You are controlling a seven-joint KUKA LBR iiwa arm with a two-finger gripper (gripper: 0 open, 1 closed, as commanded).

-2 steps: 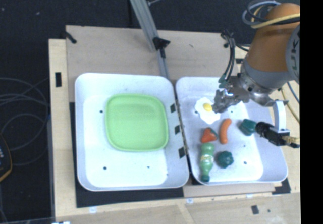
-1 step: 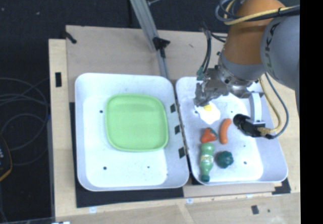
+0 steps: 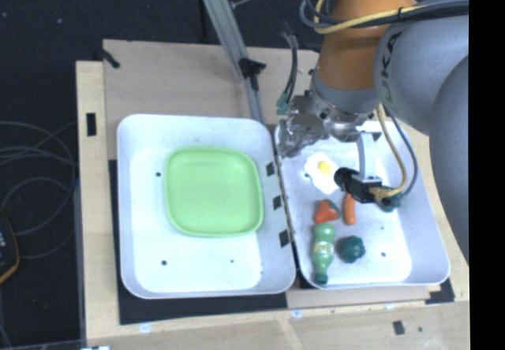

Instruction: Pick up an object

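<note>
The gripper (image 3: 296, 135) hangs at the top left corner of the right bin (image 3: 422, 262), just up and left of the egg (image 3: 321, 171); from here I can't tell how it's set. The egg, a fried toy one, lies flat and would likely be awkward to pinch. Below the egg sit an orange carrot (image 3: 349, 209), a red piece (image 3: 325, 210), a green bottle (image 3: 322, 251) and a dark green lump (image 3: 350, 248). All look light, hard and a bit slick. The bottle seems the easiest: grip across its narrow body. The left bin (image 3: 134, 183) holds a green plate (image 3: 213, 191).
</note>
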